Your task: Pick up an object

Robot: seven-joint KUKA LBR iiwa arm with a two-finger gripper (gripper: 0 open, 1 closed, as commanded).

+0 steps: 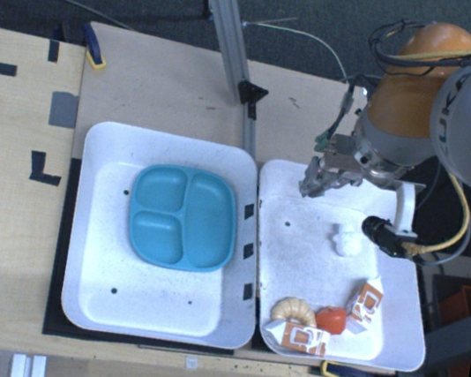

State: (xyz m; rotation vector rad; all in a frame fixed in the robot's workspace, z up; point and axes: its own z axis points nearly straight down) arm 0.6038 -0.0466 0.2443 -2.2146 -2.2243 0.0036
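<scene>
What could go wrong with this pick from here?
The end effector sits at the right bin's far-left corner, away from every item; closing here would likely grab nothing. The croissant, tomato and cartons crowd the near wall, so a grasp there could slip or catch two.

Smooth plastic blue tray (pixel 183 218); matt wooden bench (pixel 164 82).

Arm reaches in from right, gripper (pixel 315 186) pointing down over right bin's (pixel 409 297) far-left corner, nothing between fingers.
</scene>
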